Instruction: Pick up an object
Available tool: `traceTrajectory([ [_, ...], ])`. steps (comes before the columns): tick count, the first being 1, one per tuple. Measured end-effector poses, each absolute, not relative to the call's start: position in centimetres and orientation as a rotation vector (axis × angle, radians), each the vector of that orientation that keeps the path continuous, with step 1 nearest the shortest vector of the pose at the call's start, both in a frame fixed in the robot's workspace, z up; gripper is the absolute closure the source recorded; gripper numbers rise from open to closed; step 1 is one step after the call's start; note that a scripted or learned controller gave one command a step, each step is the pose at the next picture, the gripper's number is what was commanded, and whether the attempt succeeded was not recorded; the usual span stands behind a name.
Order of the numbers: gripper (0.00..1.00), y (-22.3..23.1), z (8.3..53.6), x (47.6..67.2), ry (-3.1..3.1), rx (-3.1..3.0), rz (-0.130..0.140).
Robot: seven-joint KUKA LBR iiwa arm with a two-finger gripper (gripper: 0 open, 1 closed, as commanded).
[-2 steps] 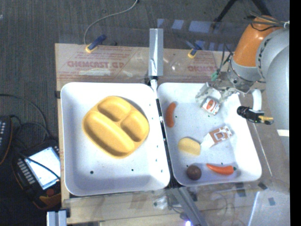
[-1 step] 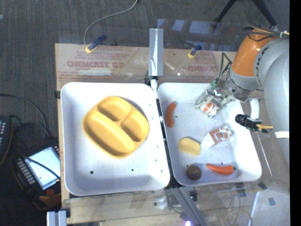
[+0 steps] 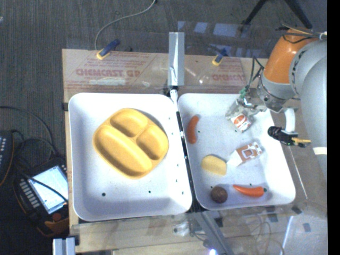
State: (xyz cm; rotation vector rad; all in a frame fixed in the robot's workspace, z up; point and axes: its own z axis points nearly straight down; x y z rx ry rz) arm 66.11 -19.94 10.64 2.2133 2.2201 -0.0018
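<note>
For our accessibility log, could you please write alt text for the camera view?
The grey arm's gripper sits over the right bin's far corner, by a crumpled red-and-white packet. That bin also holds a sausage, a yellow lump, a second packet, a dark ball and a carrot. The left bin holds a yellow divided tray.

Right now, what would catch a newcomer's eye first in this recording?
Probably the big yellow divided tray, alone in the left bin. Next, the arm's orange band at upper right, over the right bin, where small items lie scattered: an orange sausage, a yellow lump and a dark ball.
</note>
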Motion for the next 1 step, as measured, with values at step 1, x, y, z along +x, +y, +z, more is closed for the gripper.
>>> traceTrajectory([
  [1,1.00,-16.47,17.73,62.96,2.226,2.219,0.000],
])
